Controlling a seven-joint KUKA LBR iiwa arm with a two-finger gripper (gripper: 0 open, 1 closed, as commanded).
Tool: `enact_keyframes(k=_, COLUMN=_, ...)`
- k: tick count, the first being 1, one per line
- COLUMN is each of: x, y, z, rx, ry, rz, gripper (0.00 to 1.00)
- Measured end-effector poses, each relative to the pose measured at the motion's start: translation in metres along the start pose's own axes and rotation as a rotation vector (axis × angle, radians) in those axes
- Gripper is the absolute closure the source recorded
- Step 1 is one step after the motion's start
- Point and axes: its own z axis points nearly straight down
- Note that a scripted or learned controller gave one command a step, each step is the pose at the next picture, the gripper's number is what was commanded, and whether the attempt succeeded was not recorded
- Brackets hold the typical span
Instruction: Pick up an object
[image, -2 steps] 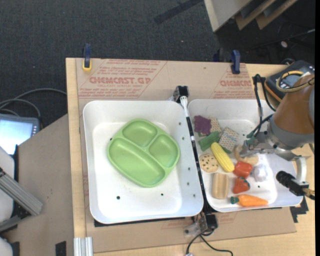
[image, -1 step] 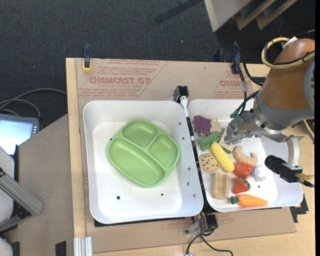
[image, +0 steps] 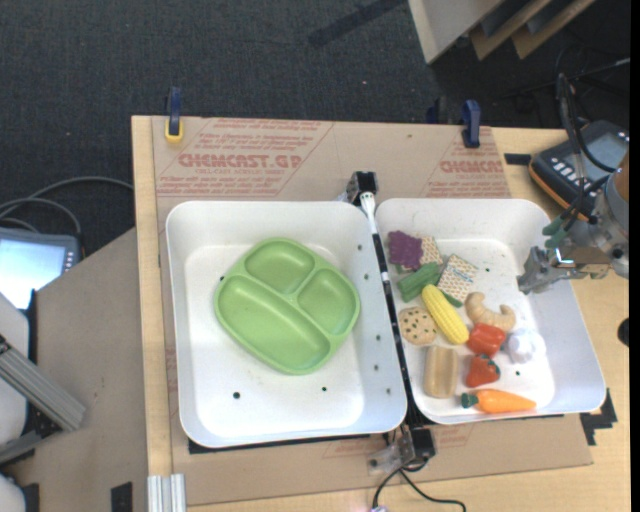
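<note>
The left bin (image: 190, 330) is holding a green divided plate (image: 288, 305), lying flat and slightly turned, with bare white floor around it. Nothing else is sitting in that bin.

Across the centre divider, the right bin (image: 575, 350) is carrying all the pickable toy food, crowded toward its left half. A purple grape bunch (image: 404, 247) is lying at the top, with crackers (image: 456, 274) just beside it and a green pepper-like piece (image: 420, 279) below. A corn cob (image: 444, 313) is lying on a slant in the middle, touching a chocolate-chip cookie (image: 416, 325) on its left and a pale, curved piece (image: 490, 312) on its right. Below them a tan bread-like block (image: 439, 371), red pieces (image: 484, 355), a whitish garlic-like piece (image: 521, 347) and a carrot (image: 497, 402) are packing the lower part.

At the right edge the gripper (image: 535, 268) is hanging over the bin's upper right wall, apart from the pile; whether it is spread or clenched cannot be told from this view, and nothing is visibly sitting in it.

The likely trouble is the crowding: coming down into the pile, the tool could be wedging on two touching items, or nudging the rounded corn so it rolls aside. A descent too near the wall could be striking the rim instead.
</note>
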Motion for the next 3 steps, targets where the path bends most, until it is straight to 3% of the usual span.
enact_keyframes(k=1, x=0.003, y=0.002, z=-0.005, rx=0.003, ry=0.001, rz=-0.006, gripper=1.0)
enact_keyframes(k=2, x=0.083, y=0.097, z=-0.043, rx=-0.002, ry=0.004, rz=-0.016, gripper=1.0)
enact_keyframes(k=3, x=0.018, y=-0.008, z=-0.086, rx=0.007, ry=0.003, rz=0.003, gripper=1.0)
